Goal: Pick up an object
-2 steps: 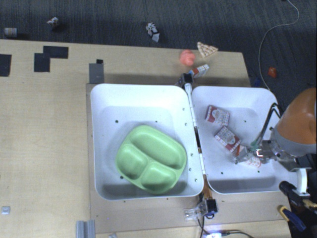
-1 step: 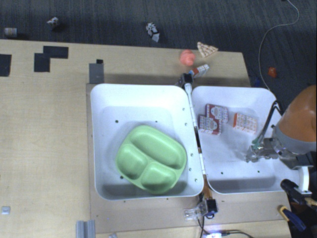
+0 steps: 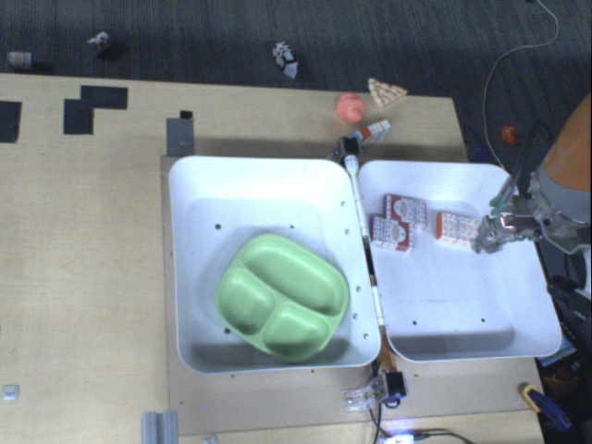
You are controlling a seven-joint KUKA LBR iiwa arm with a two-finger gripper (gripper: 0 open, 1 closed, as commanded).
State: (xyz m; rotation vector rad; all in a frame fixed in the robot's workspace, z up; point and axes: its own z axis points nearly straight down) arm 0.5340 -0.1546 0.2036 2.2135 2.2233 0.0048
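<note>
— Where's the arm [image 3: 566,169] at?

— Coming in from the right, grey with that orange band. The gripper [image 3: 487,239] sits low over the right bin [image 3: 462,326], near its right-hand wall. From where I stand I can't tell how wide it is spread, and I see nothing held in it.

— What is there to grab?

— Three small red-and-white packets. Two lie close together in the upper left part of that bin: one [image 3: 405,211] a bit further back, the other [image 3: 390,234] just in front of it and to the left, the pair touching or nearly so. The third packet [image 3: 455,228] lies off to their right, just beside the gripper's tip. Whether the two actually touch, I can't say.

— And the left bin [image 3: 199,248]?

— A green divided plate [image 3: 282,296], three compartments, tilted a little, lying toward the front of the bin.

— Anything on the counter [image 3: 83,266] itself?

— Behind the bins, near the back edge, a pink ball [image 3: 350,107] and a wedge-shaped thing like a pizza slice [image 3: 387,92], near each other. A small tube or marker [image 3: 372,133] lies just in front of them, by the seam between the bins.
</note>
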